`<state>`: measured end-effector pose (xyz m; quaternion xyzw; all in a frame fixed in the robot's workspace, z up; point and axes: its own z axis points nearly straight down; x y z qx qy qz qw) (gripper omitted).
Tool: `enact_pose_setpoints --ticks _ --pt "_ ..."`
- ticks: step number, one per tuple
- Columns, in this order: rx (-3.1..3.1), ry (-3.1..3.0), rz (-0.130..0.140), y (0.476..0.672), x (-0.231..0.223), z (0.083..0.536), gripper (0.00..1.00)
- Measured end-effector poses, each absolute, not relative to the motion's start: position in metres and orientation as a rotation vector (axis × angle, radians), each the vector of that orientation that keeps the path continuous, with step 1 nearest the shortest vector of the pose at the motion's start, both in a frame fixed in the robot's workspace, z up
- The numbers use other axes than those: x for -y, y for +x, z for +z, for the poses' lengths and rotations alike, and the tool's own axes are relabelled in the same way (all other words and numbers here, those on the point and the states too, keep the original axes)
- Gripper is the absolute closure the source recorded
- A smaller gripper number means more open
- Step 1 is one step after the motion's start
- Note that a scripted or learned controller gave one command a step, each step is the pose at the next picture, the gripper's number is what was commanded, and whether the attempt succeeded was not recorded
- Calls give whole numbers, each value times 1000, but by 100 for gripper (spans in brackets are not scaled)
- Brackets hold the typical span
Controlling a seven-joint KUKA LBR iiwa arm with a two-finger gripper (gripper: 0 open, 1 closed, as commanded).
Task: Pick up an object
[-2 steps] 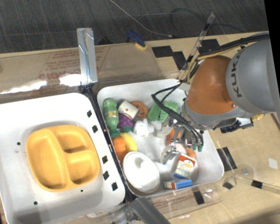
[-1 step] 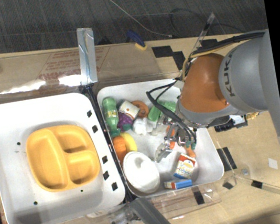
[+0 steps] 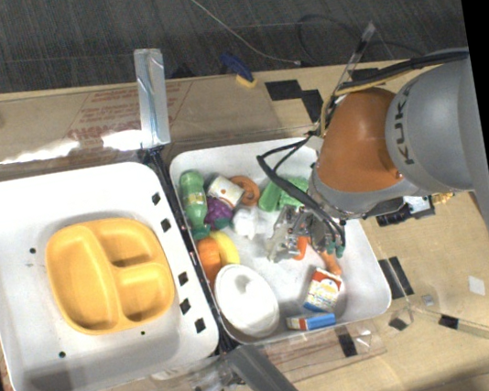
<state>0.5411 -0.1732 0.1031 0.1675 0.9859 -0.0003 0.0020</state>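
grey arm (image 3: 430,136) glossy, rounded | claw (image 3: 299,234) metallic | yellow tray (image 3: 109,273) smooth, compartmented

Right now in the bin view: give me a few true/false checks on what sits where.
1. The yellow divided tray lies in the left bin. True.
2. The white bowl sits in the left bin. False: it is in the right bin, near its front edge.
3. The gripper is down over the right bin's clutter. True.
4. The green bottle lies at the right bin's far right. False: it lies by the divider between the bins.
5. The small carton sits right of the white bowl. True.
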Motion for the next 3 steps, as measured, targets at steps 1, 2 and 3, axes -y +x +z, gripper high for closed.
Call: enact_pose_setpoints --ticks 1,2,3 --pt "-3014 854 1 624 133 268 100" --pt "-3020 857 -1 623 133 264 0" --pt "-3033 858 -2 600 148 130 0"
